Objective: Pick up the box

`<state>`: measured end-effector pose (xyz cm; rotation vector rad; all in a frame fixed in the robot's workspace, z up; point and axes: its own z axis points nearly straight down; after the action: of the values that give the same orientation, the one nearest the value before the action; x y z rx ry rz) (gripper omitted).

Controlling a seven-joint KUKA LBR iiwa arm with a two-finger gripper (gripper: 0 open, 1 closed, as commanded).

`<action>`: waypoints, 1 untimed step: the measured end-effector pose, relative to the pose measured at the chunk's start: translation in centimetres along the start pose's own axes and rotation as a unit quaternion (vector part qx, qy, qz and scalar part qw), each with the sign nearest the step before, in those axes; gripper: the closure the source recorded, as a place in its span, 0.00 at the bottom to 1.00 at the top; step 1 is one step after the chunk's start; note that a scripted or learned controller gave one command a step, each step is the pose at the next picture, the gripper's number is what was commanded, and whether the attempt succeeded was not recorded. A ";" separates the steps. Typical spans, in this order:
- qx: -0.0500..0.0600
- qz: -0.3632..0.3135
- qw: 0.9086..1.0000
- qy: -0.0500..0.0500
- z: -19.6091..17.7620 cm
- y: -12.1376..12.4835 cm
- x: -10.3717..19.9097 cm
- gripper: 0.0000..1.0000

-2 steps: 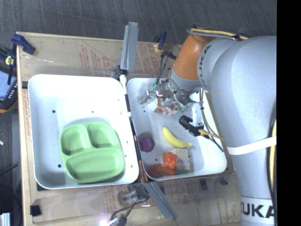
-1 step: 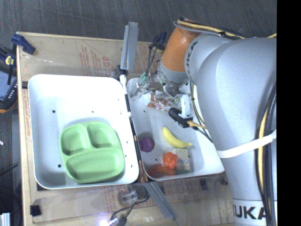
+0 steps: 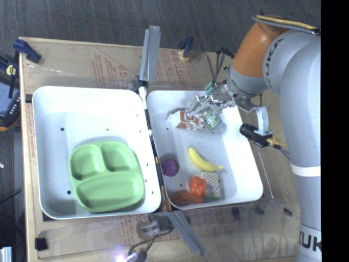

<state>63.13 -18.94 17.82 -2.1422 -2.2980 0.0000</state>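
The box (image 3: 187, 119) is a small brown and white carton lying at the far side of the right bin (image 3: 246, 171), near its back wall. My gripper (image 3: 209, 107) hangs over that back part of the bin, right beside the box's right end and seemingly touching it. A small green piece (image 3: 214, 122) shows just below the gripper, at the box's right corner. The grey arm with its orange band (image 3: 253, 51) reaches in from the right.
In the right bin's near half lie a yellow banana (image 3: 204, 160), a purple fruit (image 3: 169, 166), an orange-red item (image 3: 197, 185) and a patterned packet (image 3: 212, 183). The left bin (image 3: 54, 113) holds a green divided tray (image 3: 106, 176).
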 end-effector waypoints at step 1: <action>-0.009 0.021 1.000 -0.002 6.7 3.3 5.4 0.00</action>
<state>66.05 -13.28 11.12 -2.2021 -2.2630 -0.0162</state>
